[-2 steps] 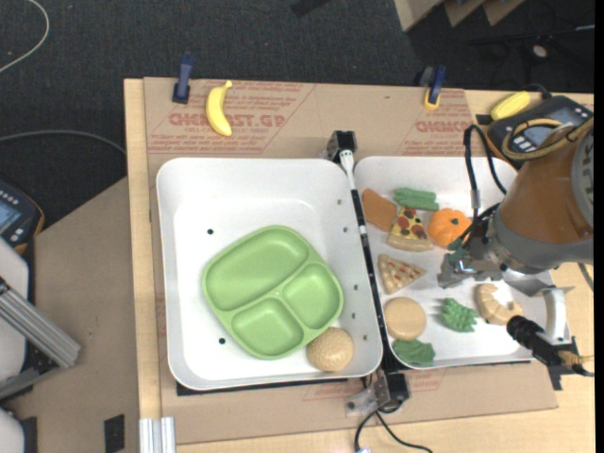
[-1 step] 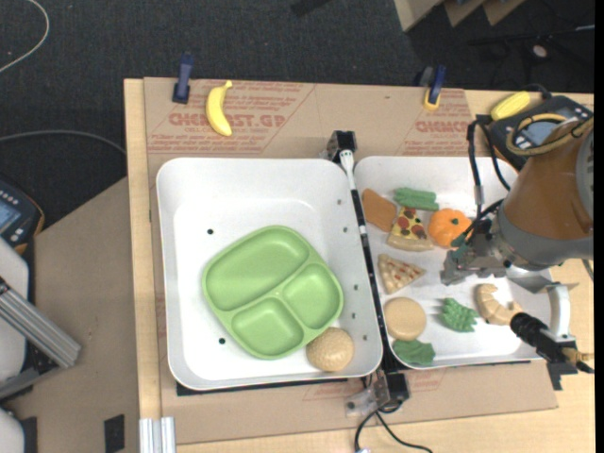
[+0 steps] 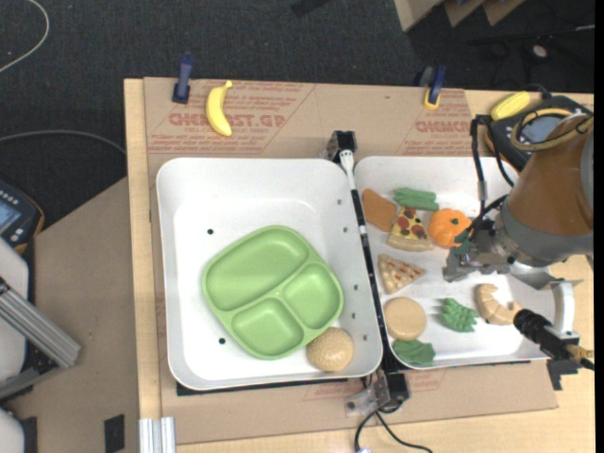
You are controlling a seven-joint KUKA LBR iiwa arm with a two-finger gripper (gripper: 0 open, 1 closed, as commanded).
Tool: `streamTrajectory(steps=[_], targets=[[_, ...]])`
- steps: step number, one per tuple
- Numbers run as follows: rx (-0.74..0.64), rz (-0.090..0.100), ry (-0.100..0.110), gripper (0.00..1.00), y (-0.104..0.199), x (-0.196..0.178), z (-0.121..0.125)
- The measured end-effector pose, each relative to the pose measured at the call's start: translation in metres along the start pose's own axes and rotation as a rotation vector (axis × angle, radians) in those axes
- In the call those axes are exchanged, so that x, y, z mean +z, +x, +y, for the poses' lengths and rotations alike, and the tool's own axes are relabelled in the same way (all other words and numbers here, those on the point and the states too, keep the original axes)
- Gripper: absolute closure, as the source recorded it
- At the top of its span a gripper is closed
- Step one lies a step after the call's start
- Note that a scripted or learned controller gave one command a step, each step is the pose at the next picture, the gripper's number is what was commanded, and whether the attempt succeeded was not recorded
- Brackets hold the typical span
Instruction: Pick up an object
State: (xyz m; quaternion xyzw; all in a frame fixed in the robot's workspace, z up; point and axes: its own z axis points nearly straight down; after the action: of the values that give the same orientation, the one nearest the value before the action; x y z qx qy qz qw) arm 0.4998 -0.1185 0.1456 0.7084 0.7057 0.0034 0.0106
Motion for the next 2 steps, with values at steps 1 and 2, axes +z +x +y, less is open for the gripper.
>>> streamTrajectory(steps=[1, 2], targets=[[-0.014, 0.013, 0.016, 1.0, 0.0953, -0.0424, -0.0202], [-0.005, 0.009, 0.016, 1.0, 0.0896, -0.0505, -0.0191]])
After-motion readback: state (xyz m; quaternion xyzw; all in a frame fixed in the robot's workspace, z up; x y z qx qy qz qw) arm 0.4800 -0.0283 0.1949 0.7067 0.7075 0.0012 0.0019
